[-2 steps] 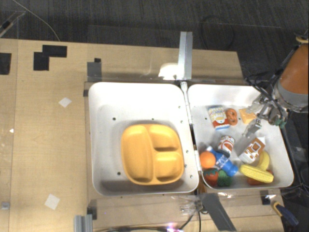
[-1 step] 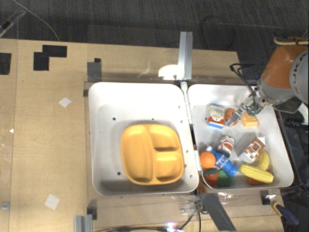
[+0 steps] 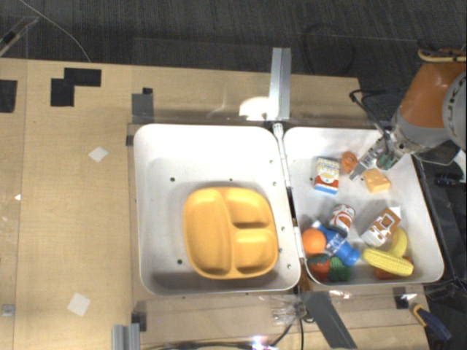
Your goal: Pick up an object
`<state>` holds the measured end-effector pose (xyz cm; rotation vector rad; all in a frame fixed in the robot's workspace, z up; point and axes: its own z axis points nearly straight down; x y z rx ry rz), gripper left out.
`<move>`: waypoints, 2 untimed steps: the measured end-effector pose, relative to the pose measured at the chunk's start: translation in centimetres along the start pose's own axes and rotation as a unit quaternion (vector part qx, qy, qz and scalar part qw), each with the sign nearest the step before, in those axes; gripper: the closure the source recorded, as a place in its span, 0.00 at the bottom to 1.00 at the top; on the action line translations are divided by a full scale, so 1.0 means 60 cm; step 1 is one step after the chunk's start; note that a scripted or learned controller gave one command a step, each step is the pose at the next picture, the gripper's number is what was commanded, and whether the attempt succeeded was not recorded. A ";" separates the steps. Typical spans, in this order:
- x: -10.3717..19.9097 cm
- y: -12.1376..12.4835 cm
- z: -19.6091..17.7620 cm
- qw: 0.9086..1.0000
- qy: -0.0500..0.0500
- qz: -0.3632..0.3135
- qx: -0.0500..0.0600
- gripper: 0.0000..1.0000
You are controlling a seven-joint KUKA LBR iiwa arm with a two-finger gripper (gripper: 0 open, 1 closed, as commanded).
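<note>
Camera view: gripper (image 3: 371,160) low in right bin (image 3: 427,217) betw orange toy (image 3: 349,159) & cheese wedge (image 3: 377,181), prob lining up a grab; finger state can't tell.

Yellow divided tray (image 3: 230,232) lies in the left bin (image 3: 153,152); gripper (image 3: 377,157) hovers over the right bin (image 3: 306,141), perhaps touching a tan block (image 3: 377,181).

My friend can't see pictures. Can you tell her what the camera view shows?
A grey and orange robot arm lowers its gripper into the right bin, among small toy foods like corn and an orange. The left bin holds a yellow divided plate.
</note>
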<state>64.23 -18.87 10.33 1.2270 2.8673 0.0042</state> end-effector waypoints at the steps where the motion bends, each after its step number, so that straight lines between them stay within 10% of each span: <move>1: 0.075 0.094 -0.186 1.000 0.003 0.002 -0.001 1.00; 2: 0.031 0.067 -0.339 0.992 0.004 0.127 0.003 1.00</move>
